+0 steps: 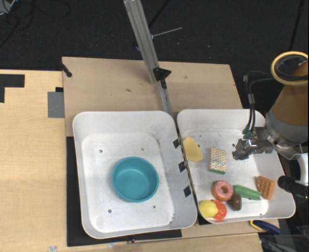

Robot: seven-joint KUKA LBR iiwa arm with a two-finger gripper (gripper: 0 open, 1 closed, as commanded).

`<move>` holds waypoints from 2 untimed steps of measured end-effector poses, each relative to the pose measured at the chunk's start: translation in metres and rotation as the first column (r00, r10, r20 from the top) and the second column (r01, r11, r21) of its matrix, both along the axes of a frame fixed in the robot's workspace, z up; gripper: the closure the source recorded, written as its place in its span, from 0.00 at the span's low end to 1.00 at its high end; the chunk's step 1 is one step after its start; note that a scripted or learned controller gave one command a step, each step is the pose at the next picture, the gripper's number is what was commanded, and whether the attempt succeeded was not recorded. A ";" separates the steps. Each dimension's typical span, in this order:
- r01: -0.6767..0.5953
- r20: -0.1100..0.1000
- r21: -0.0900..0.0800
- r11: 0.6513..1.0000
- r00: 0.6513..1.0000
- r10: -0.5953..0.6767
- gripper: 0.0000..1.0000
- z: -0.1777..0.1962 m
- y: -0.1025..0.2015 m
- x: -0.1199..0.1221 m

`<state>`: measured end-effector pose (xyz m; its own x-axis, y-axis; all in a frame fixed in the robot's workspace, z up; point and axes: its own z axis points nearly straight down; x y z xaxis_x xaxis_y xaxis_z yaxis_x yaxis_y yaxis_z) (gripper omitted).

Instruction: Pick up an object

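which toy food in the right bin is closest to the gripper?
The checkered wafer block, just left of the gripper. The donut, green piece and waffle lie farther toward the bin's front.

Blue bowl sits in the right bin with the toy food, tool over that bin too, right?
Not quite. The camera view shows the blue bowl alone in the left bin. The toy food and tool are over the right bin.

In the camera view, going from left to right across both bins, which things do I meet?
Blue bowl → yellow piece → checkered block → claw → waffle.
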<state>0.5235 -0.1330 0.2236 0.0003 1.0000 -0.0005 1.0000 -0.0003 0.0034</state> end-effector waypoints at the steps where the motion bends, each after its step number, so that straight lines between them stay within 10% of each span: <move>1: -0.004 -0.004 0.001 1.000 1.000 0.004 1.00 0.006 0.058 0.003; 2: -0.005 -0.004 0.001 1.000 1.000 0.005 1.00 0.012 0.116 0.004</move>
<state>0.5276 -0.0170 0.2361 -0.0043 1.0000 0.0008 1.0000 0.0043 -0.0004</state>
